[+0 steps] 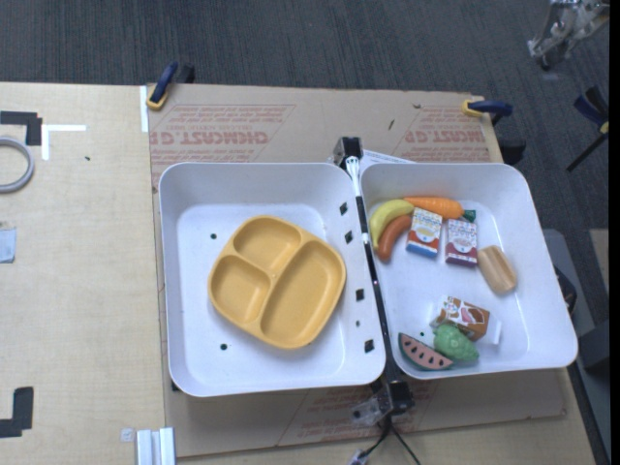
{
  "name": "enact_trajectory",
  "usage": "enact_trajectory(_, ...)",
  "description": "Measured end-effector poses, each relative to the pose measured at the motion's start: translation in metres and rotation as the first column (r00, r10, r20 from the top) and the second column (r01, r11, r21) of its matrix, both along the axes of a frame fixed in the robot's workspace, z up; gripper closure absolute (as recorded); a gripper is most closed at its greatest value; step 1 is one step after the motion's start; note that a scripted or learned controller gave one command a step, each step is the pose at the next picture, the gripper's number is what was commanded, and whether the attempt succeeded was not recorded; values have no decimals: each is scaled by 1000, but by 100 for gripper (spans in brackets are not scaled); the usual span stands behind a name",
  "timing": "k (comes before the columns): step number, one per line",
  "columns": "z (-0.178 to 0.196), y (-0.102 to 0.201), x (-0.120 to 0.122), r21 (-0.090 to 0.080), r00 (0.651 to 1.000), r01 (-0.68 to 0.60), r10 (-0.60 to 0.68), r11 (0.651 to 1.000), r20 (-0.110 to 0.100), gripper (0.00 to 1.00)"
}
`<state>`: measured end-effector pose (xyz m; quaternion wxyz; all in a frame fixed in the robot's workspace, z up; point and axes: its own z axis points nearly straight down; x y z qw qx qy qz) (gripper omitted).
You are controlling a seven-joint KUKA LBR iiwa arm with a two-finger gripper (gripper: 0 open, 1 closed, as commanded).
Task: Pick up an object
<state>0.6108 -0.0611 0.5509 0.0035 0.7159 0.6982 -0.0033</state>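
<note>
At two o'clock a pale metal shape, probably the gripper (567, 22), is hanging small and blurred, well apart from the bins; I cannot tell whether it is open or closed. The left bin (184, 260) is holding one yellow divided plate (278, 281). The right bin (542, 289) is holding the toys. At its twelve o'clock one banana (387, 211), one carrot (433, 204) and one sausage (390, 237) are lying together, with two small cartons (424, 232) just beside them. One tan block (497, 268) is lying at three o'clock. At six o'clock one watermelon slice (423, 354), one green lump (457, 345) and one brown packet (463, 317) are crowding together.
</note>
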Motion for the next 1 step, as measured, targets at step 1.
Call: enact_trajectory(1, 9, 0, 1, -2, 1000, -1, 1, 1000, 0, 100)
